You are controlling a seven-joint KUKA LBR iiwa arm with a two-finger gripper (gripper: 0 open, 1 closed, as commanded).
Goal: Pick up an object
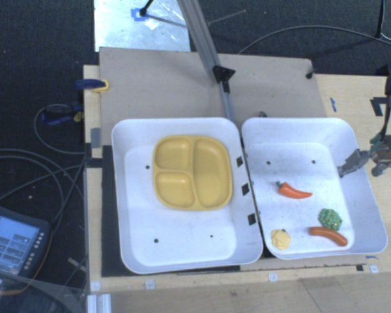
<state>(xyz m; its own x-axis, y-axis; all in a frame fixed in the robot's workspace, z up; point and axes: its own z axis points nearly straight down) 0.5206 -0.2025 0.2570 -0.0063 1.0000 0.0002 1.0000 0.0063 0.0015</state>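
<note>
Orange pepper (293, 190) in right bin (293, 139), left of jaws (365, 163), apart

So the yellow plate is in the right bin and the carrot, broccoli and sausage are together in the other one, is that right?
Not quite. The camera view shows the yellow plate in the left bin, not the right. The carrot, broccoli and sausage are together in the other one, the right bin.
</note>
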